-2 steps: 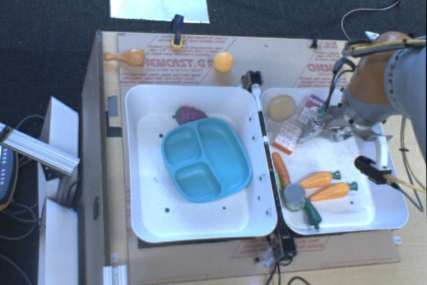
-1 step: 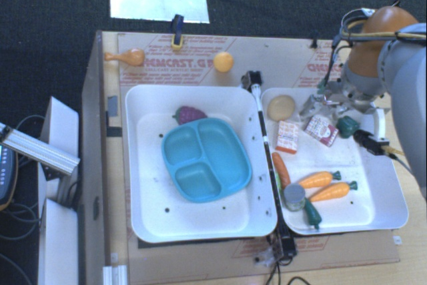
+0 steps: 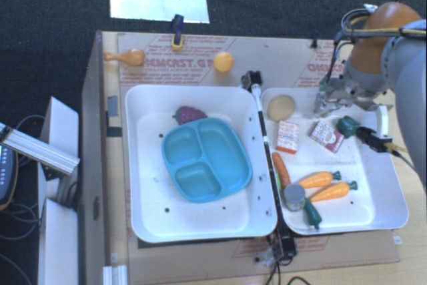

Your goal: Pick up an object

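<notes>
Two white bins sit side by side in front of you. The left bin (image 3: 143, 210) holds one blue tray (image 3: 205, 158) with three sections, and one purple thing (image 3: 190, 114) peeks out from behind the tray. The right bin (image 3: 387, 207) holds much more: two orange carrots (image 3: 319, 179) lying close together, one more orange stick (image 3: 281, 169) near the middle wall, two small red and white boxes (image 3: 287, 137), one pale round thing (image 3: 281, 107), one small can (image 3: 293, 195) and a dark green piece (image 3: 347, 125). The claw (image 3: 327, 105) hangs over the back of the right bin, just above the second box (image 3: 327, 135). You cannot tell how the claw stands. The bins rest on a brown board (image 3: 200, 53), with one yellow ball (image 3: 223, 62) behind the left bin. The floor is dark carpet (image 3: 47, 10).
</notes>
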You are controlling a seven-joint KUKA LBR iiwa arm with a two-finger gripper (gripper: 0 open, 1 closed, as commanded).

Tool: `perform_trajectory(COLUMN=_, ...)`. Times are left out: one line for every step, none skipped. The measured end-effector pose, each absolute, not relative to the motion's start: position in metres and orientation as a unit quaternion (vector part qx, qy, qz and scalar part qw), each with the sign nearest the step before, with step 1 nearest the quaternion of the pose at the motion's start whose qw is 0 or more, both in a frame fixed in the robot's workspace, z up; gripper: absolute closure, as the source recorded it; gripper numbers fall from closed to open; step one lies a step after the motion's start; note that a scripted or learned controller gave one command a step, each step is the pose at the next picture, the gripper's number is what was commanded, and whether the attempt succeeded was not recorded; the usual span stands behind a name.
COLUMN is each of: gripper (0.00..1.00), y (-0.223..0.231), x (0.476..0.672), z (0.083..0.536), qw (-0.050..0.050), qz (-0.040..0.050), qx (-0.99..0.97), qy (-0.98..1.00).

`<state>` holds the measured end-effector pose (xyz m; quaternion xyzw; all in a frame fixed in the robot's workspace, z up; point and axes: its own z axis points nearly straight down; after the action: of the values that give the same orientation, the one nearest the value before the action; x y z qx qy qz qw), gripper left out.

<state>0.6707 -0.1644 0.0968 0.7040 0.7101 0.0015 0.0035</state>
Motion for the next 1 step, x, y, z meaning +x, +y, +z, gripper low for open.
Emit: perform_trajectory(gripper=1.00, y=-0.2075, x=0.6695, z=0.1468, qw=0.003, qz=0.0010, qx=0.706, qy=0.708)
